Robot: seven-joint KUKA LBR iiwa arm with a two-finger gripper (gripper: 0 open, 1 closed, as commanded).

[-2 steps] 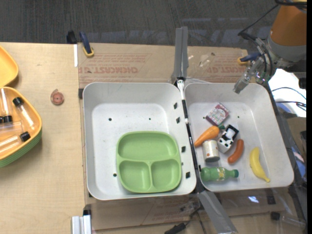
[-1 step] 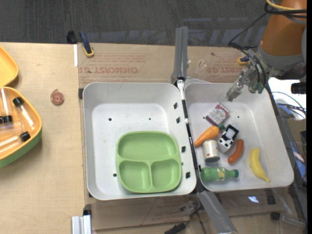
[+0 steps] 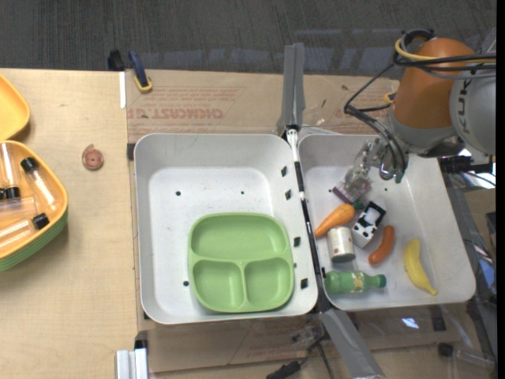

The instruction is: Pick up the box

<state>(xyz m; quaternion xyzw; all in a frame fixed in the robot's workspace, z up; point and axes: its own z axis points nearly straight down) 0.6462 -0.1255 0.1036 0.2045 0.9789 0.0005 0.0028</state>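
Observation:
The box (image 3: 368, 221) is small, black and white, and lies in the right bin (image 3: 450, 204) near its middle. An orange carrot (image 3: 334, 219) lies at its left and a red sausage (image 3: 382, 244) at its right. My gripper (image 3: 355, 181) hangs over the right bin's upper middle, just above and left of the box, with its tip close to the carrot's thick end. A small purplish-grey piece (image 3: 346, 192) shows at the gripper's tip; I cannot make out what it is. Nothing is visibly lifted.
A silver can (image 3: 342, 243), a green bottle (image 3: 355, 282) and a yellow banana (image 3: 417, 267) lie in the right bin's near half. The left bin (image 3: 158, 180) holds a green divided plate (image 3: 241, 261). A yellow tray (image 3: 24, 204) with tubes sits at far left.

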